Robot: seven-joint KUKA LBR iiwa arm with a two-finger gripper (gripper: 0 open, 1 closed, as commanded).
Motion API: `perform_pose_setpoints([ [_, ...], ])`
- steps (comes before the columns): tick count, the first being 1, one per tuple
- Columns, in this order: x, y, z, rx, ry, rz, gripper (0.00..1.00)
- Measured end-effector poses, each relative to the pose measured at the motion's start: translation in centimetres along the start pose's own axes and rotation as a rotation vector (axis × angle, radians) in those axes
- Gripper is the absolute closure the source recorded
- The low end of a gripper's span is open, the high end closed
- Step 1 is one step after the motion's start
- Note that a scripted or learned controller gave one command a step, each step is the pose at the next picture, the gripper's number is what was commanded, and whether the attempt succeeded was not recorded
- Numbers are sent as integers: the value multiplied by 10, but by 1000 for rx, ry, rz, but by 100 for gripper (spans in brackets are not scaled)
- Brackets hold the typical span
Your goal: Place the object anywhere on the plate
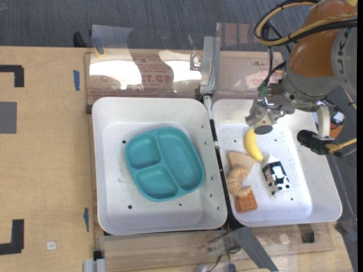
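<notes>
- Claw low over right bin, just above top tip of banana; whether fingers apart or together cannot tell.
- Banana in right bin, at 3 o'clock from teal plate in left bin.
- Croissant, waffle at 6 o'clock from banana.

One camera looks down on the bench from above, at a slant rather than straight down. It takes in both bins side by side: the left bin sits near the middle of the frame and the right bin toward the right. The far edge of the bench lies near the top, with dark floor beyond it, and the near edge runs along the bottom. The arm enters from the upper right and is cut off by the frame there. The camera stands far enough back to hold both bins whole, with bare bench at the left.
</notes>
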State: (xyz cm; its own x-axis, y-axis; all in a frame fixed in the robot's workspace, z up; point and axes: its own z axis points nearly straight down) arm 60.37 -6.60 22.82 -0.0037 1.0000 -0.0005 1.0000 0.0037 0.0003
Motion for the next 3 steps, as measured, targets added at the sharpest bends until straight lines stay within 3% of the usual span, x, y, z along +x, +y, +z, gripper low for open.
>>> perform_pose_setpoints([
  [1,94,-50,-2,2,4,-8,100],
  [2,158,-56,47,9,1,-4,100],
  [3,155,-54,44,3,1,1,0],
])
